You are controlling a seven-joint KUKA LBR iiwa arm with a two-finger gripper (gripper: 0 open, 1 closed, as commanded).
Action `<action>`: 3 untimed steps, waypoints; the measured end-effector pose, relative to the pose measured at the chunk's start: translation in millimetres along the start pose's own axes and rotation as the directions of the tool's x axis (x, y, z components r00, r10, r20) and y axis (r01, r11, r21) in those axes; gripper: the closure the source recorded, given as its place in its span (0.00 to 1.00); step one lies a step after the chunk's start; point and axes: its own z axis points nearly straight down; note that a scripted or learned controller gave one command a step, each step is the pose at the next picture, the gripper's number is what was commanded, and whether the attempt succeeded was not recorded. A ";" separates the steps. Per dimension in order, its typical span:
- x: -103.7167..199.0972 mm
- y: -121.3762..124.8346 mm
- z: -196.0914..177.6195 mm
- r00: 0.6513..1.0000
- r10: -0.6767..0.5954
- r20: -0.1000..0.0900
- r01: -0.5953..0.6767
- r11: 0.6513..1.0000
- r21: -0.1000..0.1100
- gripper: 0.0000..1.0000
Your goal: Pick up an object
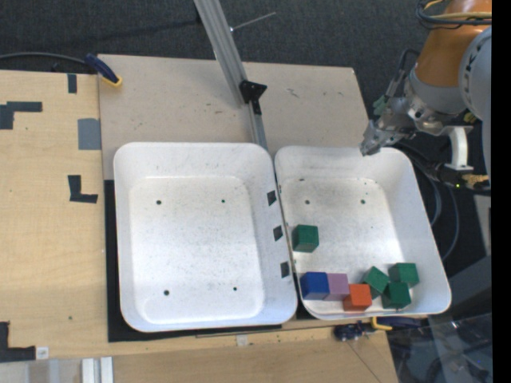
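Hovering above the right white plastic bin's far corner, the metal gripper has an unreadable grip, while matte cubes, including a lone green block, sit inside.

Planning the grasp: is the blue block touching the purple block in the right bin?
Touching. The camera view shows the blue block and the purple block side by side with their faces meeting and no white floor between them.
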 end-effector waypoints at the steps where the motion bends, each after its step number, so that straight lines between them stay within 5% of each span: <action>1: 0.3 1.4 -44.7 1.000 0.000 0.000 0.000 1.000 0.000 1.00; 3: 114.2 16.7 -35.6 1.000 -0.005 -0.003 0.005 1.000 0.006 1.00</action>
